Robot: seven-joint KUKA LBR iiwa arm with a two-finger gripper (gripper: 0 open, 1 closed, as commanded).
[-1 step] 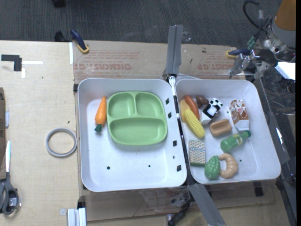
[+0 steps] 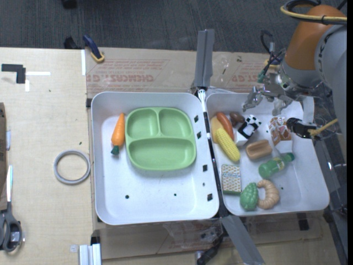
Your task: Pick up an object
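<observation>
Nearest my camera sits the front rim of the left bin [image 2: 154,217], which holds a green divided plate [image 2: 161,138] with a toy carrot [image 2: 118,130] just beside its left edge. From my seat the right bin [image 2: 309,195] carries the clutter: corn cob [image 2: 226,142], green bottle [image 2: 274,166], bread roll [image 2: 258,149], black-and-white block [image 2: 250,125]. My gripper [image 2: 270,95] hangs over that bin's far end, fingers spread apart and holding nothing. I judge the block the closest target, lying just toward the camera and slightly left of the fingertips.
</observation>
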